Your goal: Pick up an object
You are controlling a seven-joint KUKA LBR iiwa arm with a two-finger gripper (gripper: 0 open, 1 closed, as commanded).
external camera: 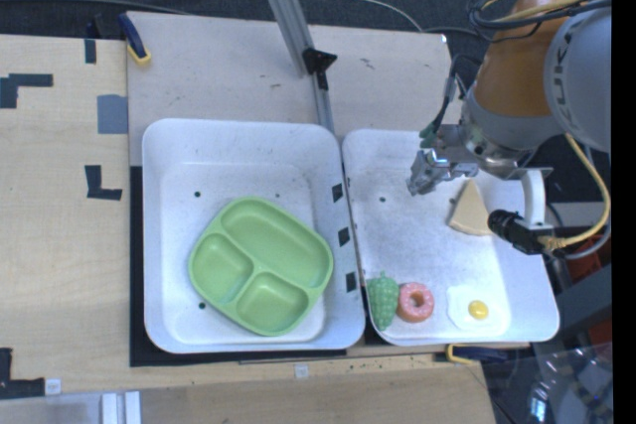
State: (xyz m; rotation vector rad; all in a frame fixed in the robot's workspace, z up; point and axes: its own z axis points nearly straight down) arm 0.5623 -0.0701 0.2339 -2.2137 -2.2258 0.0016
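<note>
The hand [425, 176] hangs over the right bin [383, 213], in its far half. Just right of the hand lies a wedge [469, 211]. Nearer the camera than the hand, along the bin's front edge, sit a berry [383, 299], a donut [414, 302] and an egg [477, 310], left to right. Well left of the hand, a tray [260, 265] lies in the left bin [174, 154].

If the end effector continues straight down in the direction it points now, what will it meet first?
Most likely the bare floor of the right bin. The end effector hangs over a spot with nothing on it; the tan wedge lies beside it, toward the arm. Depth is hard to judge from this slanted view.
</note>
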